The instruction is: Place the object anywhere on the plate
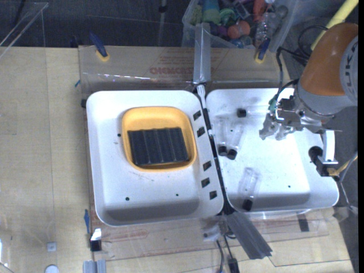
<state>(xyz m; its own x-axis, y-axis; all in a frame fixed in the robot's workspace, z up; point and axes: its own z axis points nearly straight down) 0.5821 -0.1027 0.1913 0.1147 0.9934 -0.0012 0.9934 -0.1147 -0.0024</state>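
Gripper hangs over the upper right part of the right shallow white plastic bin, low near the floor; can't tell whether it is released or clenched, and nothing is visibly held in it. Grey arm with orange band comes in from the right. Candidate objects in that bin are all small clear plastic vials with black caps: one upright-ish near the top centre, a pair close to the divider, one lying flat lower down. Can't tell which one the program is after; none is touching the gripper from what shows. Target is the yellow rounded-square plate in the left white bin, with a dark ribbed rectangular insert covering most of its middle. Judgement: task is at the pick stage, nothing on the plate yet. To do it well: centre over a single vial, align across its narrow axis, avoid the pair by the divider since they crowd each other. Clear plastic will likely be slippery, so grip the body near the cap. Lift clear of the divider with black clips before crossing, release low over the plate.
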